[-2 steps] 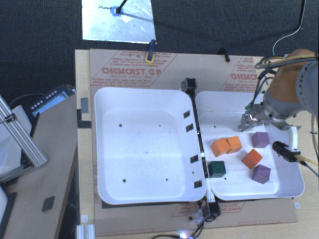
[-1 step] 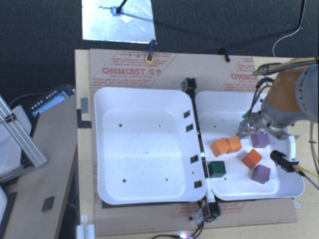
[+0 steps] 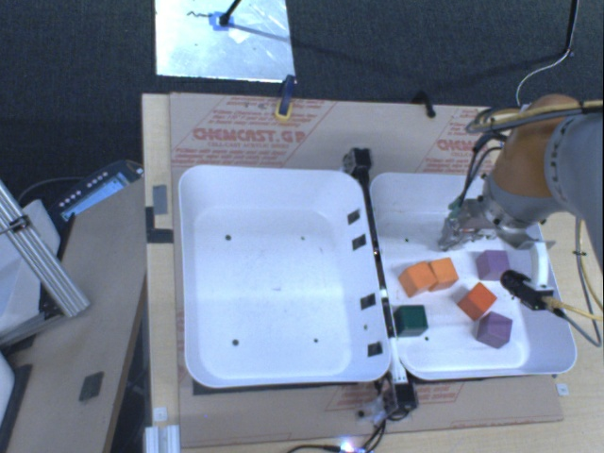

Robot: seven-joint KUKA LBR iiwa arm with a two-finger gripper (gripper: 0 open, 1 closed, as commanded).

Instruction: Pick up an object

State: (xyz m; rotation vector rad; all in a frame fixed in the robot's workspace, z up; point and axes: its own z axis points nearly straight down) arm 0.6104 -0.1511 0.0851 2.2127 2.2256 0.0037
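Observation:
The right bin [image 3: 415,206] holds several small blocks. Two orange blocks [image 3: 427,276] lie side by side near its middle, and a third orange block [image 3: 478,300] sits to their right. One purple block [image 3: 492,264] lies by the arm; another purple block [image 3: 494,328] is near the front right corner. A dark green block [image 3: 411,320] rests at the front left. My gripper [image 3: 456,234] hangs low over the bin's bare floor, just behind the orange pair and left of the upper purple block. I see nothing in its grasp.
The left bin [image 3: 274,272] lies beside the right one, with a black divider strip [image 3: 373,253] between them. The arm's grey and orange body [image 3: 538,163] covers the right bin's back right corner. A shiny metal sheet [image 3: 225,26] lies beyond the bench.

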